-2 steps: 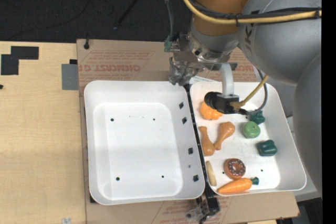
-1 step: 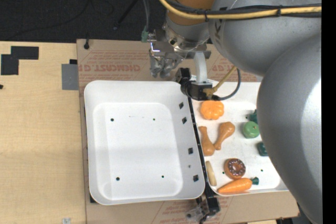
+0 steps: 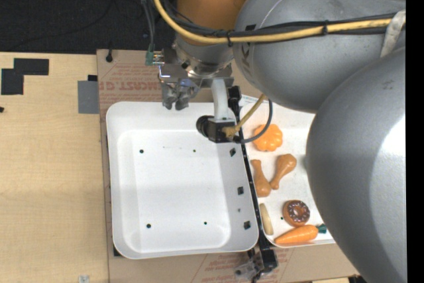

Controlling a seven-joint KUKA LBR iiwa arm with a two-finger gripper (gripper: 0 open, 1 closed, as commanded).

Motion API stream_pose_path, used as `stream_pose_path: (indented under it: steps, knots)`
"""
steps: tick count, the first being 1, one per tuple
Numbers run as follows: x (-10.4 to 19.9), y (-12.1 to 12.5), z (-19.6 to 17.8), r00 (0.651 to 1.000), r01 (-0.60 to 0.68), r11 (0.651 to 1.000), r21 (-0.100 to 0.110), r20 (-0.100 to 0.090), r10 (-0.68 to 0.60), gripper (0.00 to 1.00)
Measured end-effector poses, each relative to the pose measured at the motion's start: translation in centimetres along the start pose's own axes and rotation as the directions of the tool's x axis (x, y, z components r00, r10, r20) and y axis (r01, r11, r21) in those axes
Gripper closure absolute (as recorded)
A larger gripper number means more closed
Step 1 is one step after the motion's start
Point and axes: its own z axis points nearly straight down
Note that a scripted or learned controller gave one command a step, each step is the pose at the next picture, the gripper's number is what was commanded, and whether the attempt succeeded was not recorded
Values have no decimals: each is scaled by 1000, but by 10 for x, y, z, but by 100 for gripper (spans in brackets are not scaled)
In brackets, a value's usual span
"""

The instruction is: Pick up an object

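The end effector [image 3: 177, 101] hangs over the far rim of the left shallow white plastic bin [image 3: 126, 209]; its state cannot be determined. Candidate objects, including an orange plastic carrot [image 3: 296, 234], lie in the right bin, well apart. Descending here risks grasping nothing.

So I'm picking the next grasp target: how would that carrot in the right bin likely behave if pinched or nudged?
The carrot looks like smooth toy plastic, so probably stiff, light and a bit slippery. Its tapered, rounded body suggests it could roll or pivot when nudged. It lies close to the bin's near rim beside the donut, so a push may jam it there.
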Motion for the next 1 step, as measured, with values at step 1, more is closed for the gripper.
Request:
stream_pose_path:
  steps: [1]
  knots:
    - [39, 16, -26, 1000, -1, 1000, -5, 0, 1, 100]
